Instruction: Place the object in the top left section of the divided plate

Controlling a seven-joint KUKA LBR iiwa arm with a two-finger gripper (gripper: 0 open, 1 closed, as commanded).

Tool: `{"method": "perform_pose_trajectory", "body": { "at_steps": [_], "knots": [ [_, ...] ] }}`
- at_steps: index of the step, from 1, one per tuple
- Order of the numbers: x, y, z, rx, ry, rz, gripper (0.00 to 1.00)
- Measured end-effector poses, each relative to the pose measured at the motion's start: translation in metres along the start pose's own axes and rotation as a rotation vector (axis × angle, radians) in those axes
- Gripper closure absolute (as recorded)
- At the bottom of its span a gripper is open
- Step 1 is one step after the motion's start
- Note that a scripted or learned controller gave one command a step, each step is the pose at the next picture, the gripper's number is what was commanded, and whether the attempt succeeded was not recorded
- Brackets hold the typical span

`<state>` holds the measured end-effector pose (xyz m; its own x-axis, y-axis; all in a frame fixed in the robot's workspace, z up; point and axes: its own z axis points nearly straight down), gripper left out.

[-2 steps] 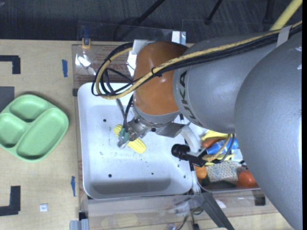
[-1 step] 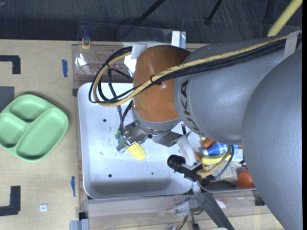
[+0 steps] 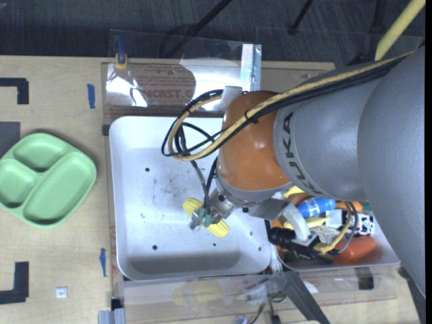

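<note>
While the arm [image 3: 324,133] reaches over the left white bin [image 3: 135,181], the claw [image 3: 201,218] sits low on a yellow object [image 3: 217,229], apparently pinching it between narrow fingers. Green divided plate [image 3: 46,179] lies well apart, left on the desk [image 3: 54,73].

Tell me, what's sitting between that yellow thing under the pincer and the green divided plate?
In the camera view, nothing but bare white bin floor, its left rim, then wooden bench separates the yellow object from the green plate.
</note>
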<state>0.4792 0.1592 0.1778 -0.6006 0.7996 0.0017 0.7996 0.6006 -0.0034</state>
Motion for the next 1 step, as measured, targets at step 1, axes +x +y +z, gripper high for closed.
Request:
{"method": "perform_pose_trajectory", "body": {
  "at_steps": [1],
  "knots": [
    [0.0281,0.0235,0.0879,-0.007,-0.003,-0.391,1.00]
  ]
}}
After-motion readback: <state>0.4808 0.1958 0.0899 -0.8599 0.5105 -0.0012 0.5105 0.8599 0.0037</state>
